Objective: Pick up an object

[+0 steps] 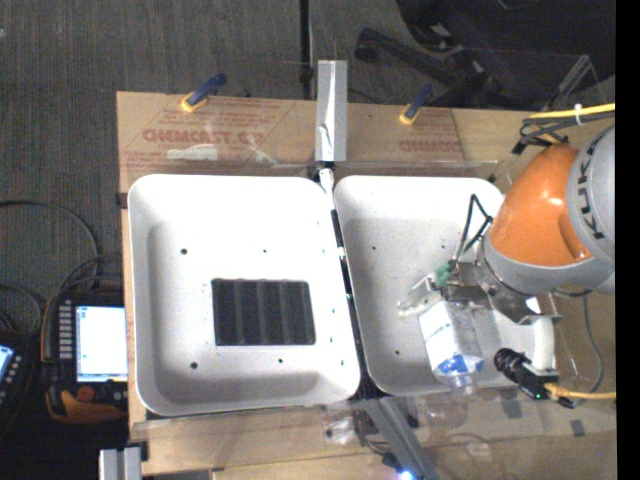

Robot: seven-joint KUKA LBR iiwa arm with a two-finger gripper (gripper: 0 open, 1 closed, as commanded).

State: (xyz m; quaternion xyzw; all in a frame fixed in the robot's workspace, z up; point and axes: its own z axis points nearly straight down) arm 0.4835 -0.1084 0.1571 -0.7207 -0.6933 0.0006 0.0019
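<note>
A: Bottle (pixel 452 340), clear plastic with a blue cap, lies at right bin's (pixel 400 228) front right corner.
B: My gripper (pixel 462 290) sits over it; grip state unreadable. "KUKA" on arm (pixel 545 218), "CHEMSAT" on cardboard (pixel 205 136).

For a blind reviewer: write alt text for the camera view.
A grey arm with an orange band reaches from the right over the right white bin, above a clear plastic bottle with a blue cap lying near the bin's front right corner. The left white bin holds a dark ribbed tray.
</note>
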